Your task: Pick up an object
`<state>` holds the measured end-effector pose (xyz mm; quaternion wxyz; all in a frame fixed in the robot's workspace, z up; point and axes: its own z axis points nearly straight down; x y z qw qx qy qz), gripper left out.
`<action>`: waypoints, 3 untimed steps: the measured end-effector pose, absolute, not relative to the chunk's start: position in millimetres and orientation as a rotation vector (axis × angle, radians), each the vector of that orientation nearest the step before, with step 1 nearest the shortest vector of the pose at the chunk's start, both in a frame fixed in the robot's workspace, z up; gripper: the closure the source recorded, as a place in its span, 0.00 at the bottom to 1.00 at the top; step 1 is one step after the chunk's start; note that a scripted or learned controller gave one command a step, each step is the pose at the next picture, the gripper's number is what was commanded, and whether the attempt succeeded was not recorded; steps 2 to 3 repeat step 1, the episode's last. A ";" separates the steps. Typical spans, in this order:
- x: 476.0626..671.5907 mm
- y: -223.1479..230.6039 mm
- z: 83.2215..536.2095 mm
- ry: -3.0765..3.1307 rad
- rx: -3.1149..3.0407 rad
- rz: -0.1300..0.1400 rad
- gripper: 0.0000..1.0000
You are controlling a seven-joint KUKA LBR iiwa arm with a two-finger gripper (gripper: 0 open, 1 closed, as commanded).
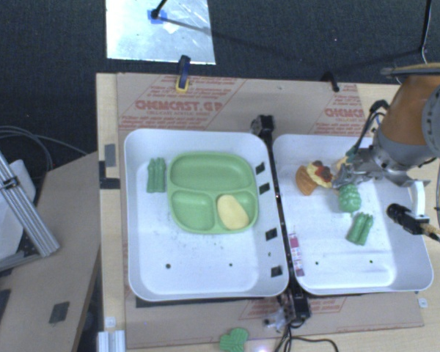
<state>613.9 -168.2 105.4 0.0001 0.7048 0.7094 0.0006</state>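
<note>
The right bin holds three toy foods. A brown, red and yellow toy lies at its upper left. A round green piece sits just right of it, and a ribbed green piece lies lower right. My gripper reaches in from the right and is down between the brown toy and the round green piece, right above the green one. The wrist body hides where its tips meet the objects.
The left bin carries a green divided plate with a yellow lump in one compartment, and a green bundle beside it. Black clips line the wall between the bins. A black cable part hangs by the arm.
</note>
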 end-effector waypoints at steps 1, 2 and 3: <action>605.6 -110.3 203.3 2.228 2.205 0.012 1.00; 605.6 -110.3 203.3 2.228 2.205 0.012 1.00; 605.6 -110.3 203.3 2.228 2.205 0.012 1.00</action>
